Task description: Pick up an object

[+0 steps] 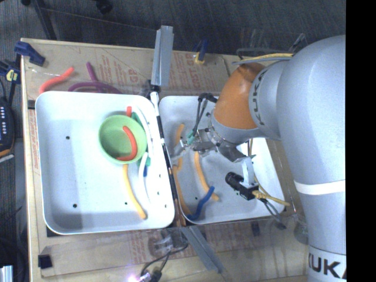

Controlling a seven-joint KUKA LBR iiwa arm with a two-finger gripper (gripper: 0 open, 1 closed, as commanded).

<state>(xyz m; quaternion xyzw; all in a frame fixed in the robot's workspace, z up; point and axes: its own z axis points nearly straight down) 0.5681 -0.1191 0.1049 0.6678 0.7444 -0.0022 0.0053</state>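
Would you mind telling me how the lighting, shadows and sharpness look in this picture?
Camera view: even light, the left bin bright white without hard glare; a soft shadow lies along its near wall; the arm shades part of the right bin; the green bowl is fairly sharp, the gripper small and slightly blurred.

One fixed camera above the bench [88,57], looking down aslant on both white bins [59,175], arm [305,98] from right.
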